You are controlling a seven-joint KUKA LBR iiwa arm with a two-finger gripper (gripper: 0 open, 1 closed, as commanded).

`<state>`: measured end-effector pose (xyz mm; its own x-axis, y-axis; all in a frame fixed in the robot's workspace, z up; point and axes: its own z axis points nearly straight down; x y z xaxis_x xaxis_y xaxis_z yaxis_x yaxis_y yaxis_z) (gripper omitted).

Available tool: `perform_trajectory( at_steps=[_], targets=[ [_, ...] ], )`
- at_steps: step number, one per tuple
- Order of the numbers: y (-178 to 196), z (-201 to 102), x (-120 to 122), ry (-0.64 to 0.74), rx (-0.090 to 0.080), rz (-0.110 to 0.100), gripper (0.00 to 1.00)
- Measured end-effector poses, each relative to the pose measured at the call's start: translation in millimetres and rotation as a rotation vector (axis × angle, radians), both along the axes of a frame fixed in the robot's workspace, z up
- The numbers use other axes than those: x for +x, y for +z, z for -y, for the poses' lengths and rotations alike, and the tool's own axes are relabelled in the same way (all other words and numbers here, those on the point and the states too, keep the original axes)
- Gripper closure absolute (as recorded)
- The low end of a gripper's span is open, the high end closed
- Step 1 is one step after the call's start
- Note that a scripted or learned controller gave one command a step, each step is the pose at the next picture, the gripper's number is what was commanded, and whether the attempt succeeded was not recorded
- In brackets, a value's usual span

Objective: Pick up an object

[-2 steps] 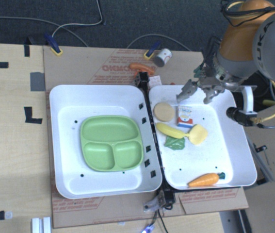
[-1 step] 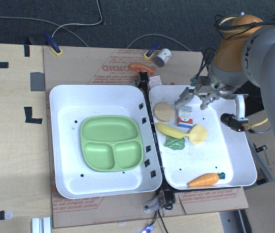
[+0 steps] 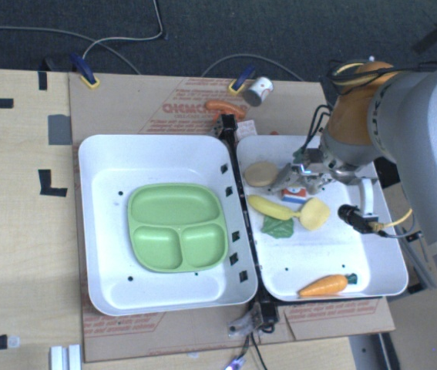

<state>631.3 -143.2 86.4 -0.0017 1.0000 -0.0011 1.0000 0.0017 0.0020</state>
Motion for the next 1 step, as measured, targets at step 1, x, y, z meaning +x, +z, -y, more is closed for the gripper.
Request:
perform_trajectory(
  at_steps=[1],
  targets=[
    [-0.8,-40.1,22.3,0.000,-0.001,0.000,0.00]
  ],
)
